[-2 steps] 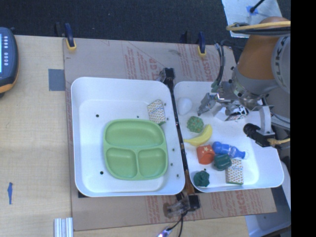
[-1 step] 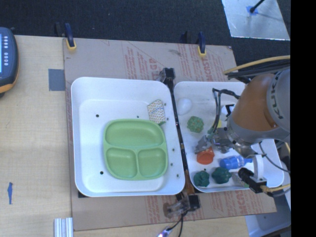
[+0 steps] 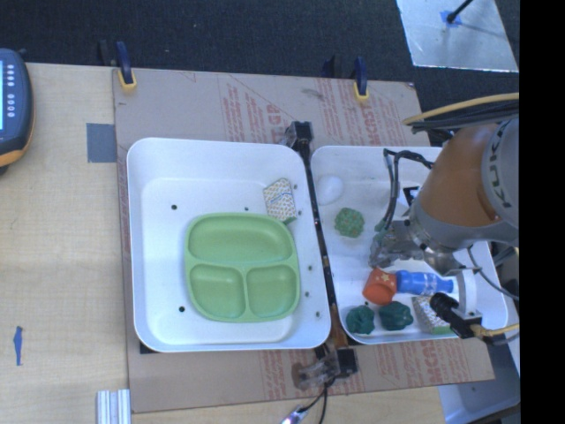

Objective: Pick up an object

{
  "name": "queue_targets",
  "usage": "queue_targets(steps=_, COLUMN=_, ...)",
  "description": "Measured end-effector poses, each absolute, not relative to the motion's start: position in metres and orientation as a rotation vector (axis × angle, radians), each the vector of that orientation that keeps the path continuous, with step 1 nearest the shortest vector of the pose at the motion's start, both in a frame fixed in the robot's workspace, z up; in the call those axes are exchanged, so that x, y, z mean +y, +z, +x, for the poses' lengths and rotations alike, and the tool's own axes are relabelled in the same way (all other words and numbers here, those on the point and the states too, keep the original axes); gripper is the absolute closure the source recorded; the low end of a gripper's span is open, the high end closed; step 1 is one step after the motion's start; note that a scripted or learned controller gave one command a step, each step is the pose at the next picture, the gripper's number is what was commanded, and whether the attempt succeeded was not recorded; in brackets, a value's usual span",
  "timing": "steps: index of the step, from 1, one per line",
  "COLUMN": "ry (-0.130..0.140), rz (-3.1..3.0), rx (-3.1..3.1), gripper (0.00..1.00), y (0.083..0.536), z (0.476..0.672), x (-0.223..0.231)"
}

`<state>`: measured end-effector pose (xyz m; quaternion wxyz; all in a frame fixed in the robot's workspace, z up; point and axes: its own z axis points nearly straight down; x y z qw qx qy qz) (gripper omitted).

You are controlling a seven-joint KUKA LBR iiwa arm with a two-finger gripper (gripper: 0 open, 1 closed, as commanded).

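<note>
End effector [image 3: 387, 253] hangs low in right bin [image 3: 353, 162], jaw state can't tell; you're just above orange object [image 3: 380, 287] by blue bottle [image 3: 422, 282], near bin's front edge, prob. the target.

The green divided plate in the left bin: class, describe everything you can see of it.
The green divided plate is a pale green, plastic-looking tray with rounded corners and three compartments: one long section across the top, two smaller ones below. It lies flat, right way up, on the floor of the left bin. A small patterned packet sits at its upper right corner.
</note>
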<state>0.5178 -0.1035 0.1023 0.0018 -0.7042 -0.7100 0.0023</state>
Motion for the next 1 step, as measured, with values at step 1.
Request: queue_targets(steps=1, ry=0.002, rz=-2.200, rx=-2.229, gripper=0.00, y=0.1021, z=0.5184, x=-0.0999)
